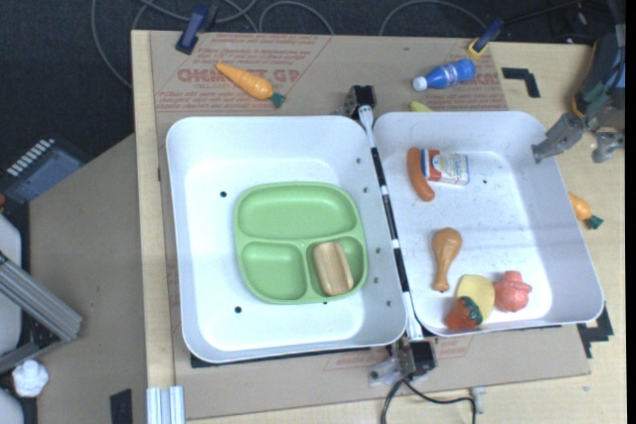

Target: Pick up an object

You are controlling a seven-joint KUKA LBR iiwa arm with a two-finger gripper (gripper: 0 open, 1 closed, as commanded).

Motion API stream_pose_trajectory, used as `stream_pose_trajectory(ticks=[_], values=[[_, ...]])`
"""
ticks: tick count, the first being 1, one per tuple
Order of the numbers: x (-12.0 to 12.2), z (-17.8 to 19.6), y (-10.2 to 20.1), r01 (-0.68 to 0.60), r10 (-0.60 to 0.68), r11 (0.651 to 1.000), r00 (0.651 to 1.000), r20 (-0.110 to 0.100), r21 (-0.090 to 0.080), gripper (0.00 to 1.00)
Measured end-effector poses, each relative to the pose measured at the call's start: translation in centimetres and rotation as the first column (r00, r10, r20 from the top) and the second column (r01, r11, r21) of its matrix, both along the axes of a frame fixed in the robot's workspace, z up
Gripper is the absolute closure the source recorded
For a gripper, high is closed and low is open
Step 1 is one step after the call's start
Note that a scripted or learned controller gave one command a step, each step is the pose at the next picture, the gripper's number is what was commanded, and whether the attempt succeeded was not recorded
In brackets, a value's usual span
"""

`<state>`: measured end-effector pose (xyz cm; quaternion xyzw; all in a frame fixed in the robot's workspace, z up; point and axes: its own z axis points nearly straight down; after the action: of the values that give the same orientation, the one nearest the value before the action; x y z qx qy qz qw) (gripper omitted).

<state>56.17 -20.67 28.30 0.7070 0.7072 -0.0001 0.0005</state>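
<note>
Tool (579,140) at far-right edge of right bin (497,126), above the rim, fingers apart, nothing between them. Right bin contents: sausage (420,174) touching small can (449,167) toward far side; drumstick (445,256) mid-bin; yellow pepper (475,293), red piece (512,291) and strawberry-like item (463,314) clustered near side. Left bin (199,213): green divided plate (295,238) with bread roll (333,268) in near-right compartment. On tabletop (159,243): carrot (248,81) far left, blue bottle (445,74) far right.
</note>
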Motion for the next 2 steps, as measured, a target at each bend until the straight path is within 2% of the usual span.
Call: stream_pose_trajectory(ticks=[1,2], values=[[2.1,-8.1,6.5,-0.001,0.001,1.0,1.0,-0.002,0.002,0.0],[3.1,-13.6,11.2,-0.001,0.001,1.0,1.0,-0.003,0.002,0.0]])
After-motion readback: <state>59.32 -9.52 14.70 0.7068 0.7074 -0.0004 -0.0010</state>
